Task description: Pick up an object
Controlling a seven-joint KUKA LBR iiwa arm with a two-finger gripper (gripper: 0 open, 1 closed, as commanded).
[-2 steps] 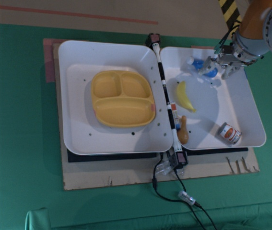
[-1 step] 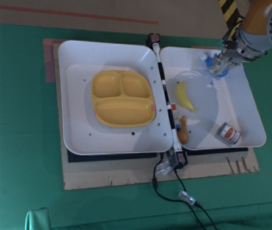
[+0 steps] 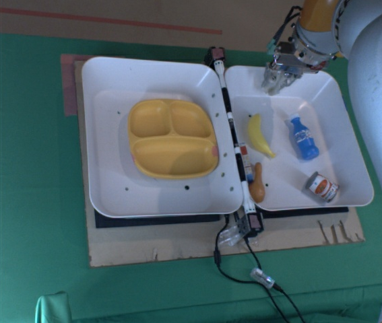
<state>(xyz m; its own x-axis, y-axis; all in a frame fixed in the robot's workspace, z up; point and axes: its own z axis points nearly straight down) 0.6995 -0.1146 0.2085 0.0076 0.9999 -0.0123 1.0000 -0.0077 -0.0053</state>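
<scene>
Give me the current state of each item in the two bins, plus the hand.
Hand: above the right bin's far edge, nothing between its fingers.
Banana: lying flat in the right bin.
Blue bottle: lying on its side, cap on.
Can: tipped on its side near the front right corner.
Brown gourd-shaped item: lying against the bin's left wall.
Yellow divided plate: right way up in the left bin.

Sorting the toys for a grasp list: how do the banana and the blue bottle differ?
The banana is yellow and curved; the bottle is blue, straight-sided, with a white cap and label. The banana lies nearer the divider between the bins, the bottle further right. Both lie flat in the right bin.
</scene>
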